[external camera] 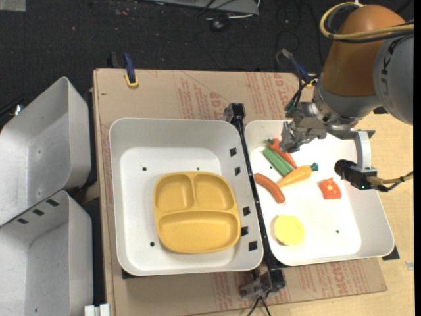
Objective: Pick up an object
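Observation:
The right bin holds several toy foods: a green stick, an orange carrot, a red sausage, a yellow disc and a small red piece. My gripper hangs over the bin's far left part, just above the far end of the green stick and a small orange-red piece beside it. Nothing is visibly held.
The left bin carries a yellow divided plate. A black divider runs between the bins. Grey trays stand off the bench to the left. A black cable unit hangs from the arm over the right bin.

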`<action>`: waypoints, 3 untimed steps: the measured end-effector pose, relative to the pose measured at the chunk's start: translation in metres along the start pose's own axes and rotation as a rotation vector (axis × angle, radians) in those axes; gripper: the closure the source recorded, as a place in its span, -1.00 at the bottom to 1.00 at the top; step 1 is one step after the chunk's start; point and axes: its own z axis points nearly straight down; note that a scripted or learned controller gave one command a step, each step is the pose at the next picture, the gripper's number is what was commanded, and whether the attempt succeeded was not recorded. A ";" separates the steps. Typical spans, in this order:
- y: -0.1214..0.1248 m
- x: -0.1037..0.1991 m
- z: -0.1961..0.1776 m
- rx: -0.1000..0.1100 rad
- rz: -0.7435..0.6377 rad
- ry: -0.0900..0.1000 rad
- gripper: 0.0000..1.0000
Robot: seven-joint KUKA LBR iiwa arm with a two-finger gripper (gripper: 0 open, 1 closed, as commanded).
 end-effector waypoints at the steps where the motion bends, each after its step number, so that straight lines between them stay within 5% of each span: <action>1: -0.026 0.040 0.017 0.003 0.001 -0.001 1.00; 3: -0.076 0.123 0.013 0.001 -0.001 0.000 1.00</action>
